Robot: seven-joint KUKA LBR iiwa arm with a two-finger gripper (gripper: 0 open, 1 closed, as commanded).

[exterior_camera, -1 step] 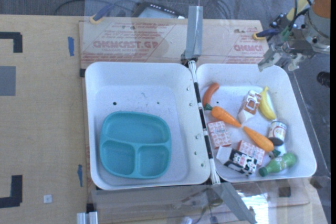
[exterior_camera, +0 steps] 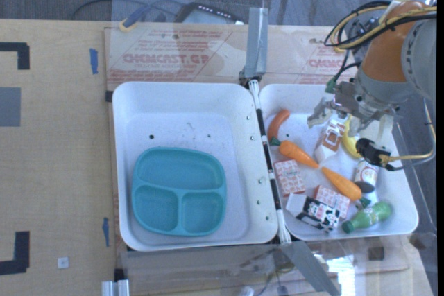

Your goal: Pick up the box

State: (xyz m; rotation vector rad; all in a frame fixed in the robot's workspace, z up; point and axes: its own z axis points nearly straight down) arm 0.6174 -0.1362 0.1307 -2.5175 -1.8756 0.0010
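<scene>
Box is lying flat near the right bin's left wall, down-left of the end effector, which is hovering at the far side, grip state unreadable.

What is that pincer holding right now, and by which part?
That cannot be told. The pincer sits low in the right bin, right over a small white and orange carton, but the arm hides where they meet.
</scene>
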